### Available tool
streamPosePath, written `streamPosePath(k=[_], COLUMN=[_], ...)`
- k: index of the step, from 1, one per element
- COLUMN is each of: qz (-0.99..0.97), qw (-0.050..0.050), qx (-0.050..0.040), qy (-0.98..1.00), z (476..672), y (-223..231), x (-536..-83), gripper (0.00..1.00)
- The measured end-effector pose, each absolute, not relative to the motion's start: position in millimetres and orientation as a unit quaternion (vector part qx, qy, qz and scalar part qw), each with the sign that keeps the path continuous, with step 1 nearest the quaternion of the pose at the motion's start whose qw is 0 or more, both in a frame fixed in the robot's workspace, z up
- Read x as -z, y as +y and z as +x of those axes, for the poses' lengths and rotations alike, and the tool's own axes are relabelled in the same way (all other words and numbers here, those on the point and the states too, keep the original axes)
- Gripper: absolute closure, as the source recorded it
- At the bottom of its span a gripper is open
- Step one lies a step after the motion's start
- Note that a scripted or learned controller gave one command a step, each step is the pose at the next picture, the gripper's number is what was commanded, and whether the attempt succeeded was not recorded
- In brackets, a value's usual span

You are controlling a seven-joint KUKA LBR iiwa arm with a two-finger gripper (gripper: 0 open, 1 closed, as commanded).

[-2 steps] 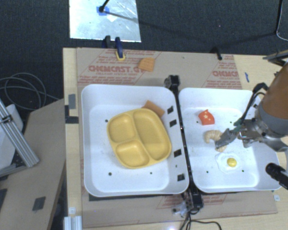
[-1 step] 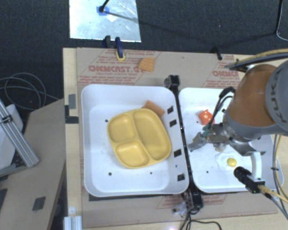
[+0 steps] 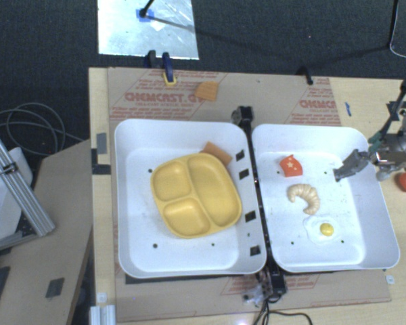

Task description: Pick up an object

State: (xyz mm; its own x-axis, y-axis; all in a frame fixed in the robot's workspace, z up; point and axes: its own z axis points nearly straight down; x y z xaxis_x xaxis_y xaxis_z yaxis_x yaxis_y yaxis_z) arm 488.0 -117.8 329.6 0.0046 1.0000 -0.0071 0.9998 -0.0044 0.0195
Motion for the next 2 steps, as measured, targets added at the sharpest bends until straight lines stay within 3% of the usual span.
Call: streamPosePath(k=[1, 2], qz=[0.707, 0.702], qw=[-0.005, -0.002], qx=[0.0028, -0.0012], qy=[0.707, 0.712], z=[484.5, 491.1], y=[-105.3, -5.6], x=[-202.7, -182.9], gripper=[0.0, 0.0])
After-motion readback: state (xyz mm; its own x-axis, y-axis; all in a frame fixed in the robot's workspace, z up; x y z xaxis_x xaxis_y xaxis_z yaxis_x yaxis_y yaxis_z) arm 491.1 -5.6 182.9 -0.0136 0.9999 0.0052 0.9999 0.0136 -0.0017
